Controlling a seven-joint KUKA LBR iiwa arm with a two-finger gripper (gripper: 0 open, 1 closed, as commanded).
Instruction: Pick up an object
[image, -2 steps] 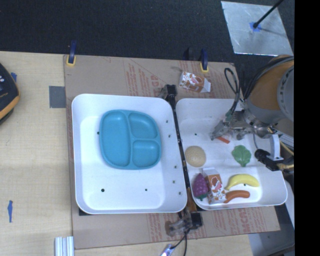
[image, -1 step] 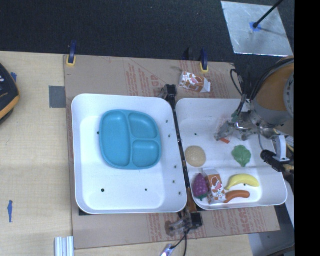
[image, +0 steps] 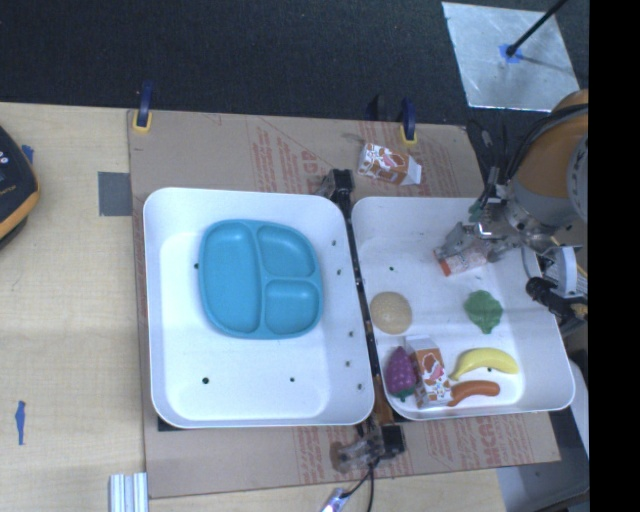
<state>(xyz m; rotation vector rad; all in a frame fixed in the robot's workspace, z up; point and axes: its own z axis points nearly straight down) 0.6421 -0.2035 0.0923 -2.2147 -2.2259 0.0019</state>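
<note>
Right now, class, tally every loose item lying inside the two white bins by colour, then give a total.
Blue: 1, divided plastic plate
Tan: 1, round bun
Green: 1, leafy toy vegetable
Yellow: 1, banana
Purple: 1, grape bunch
Red and white: 2, carton, packet at gripper
Orange-red: 1, sausage
Total: 8

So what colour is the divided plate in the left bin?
Light blue plate, clearest in the camera view.

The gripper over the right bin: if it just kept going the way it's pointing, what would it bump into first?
Probably the small red-and-white packet lying right at the tip of the gripper, then the floor of the right bin. Depth is hard to judge from above.
</note>
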